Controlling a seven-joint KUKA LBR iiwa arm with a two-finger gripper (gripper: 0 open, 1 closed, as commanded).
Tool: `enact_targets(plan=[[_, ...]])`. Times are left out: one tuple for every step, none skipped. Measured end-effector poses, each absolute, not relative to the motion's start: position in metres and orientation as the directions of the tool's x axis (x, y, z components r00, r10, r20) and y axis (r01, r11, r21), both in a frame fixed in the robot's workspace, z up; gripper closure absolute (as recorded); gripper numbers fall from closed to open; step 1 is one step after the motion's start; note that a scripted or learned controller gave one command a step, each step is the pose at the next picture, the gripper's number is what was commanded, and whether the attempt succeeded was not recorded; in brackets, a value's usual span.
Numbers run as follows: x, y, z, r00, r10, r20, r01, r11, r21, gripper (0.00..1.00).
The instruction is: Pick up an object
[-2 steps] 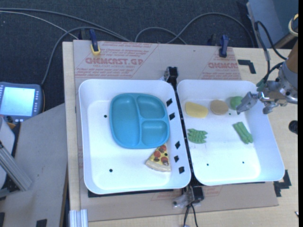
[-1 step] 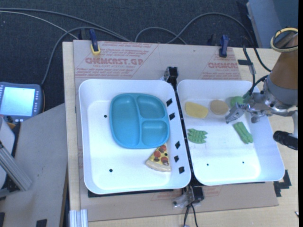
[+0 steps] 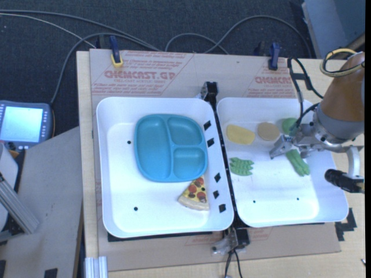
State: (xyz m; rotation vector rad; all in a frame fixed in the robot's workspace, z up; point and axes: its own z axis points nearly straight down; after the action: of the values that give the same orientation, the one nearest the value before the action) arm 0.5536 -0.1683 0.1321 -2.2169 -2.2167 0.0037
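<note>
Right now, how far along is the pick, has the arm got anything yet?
Done: the gripper is down in the right bin among the toy food. In hand: nothing visibly; it sits by the long green piece. Left: grasp and lift. The yellow piece and tan round piece lie untouched.

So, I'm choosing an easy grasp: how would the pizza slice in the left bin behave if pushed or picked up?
The pizza slice lies flat, so it would probably slide, not roll. It looks like a small toy, likely light. Its low profile beside the blue plate may give little to pinch.
</note>
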Motion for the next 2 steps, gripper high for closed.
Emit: enact_targets(plan=[[0.554,-0.167,0.084,-0.001,1.000,0.003,1.000,0.001,-0.002,0.00],[0.555,-0.168,0.096,0.000,1.000,0.002,1.000,0.000,0.000,1.00]])
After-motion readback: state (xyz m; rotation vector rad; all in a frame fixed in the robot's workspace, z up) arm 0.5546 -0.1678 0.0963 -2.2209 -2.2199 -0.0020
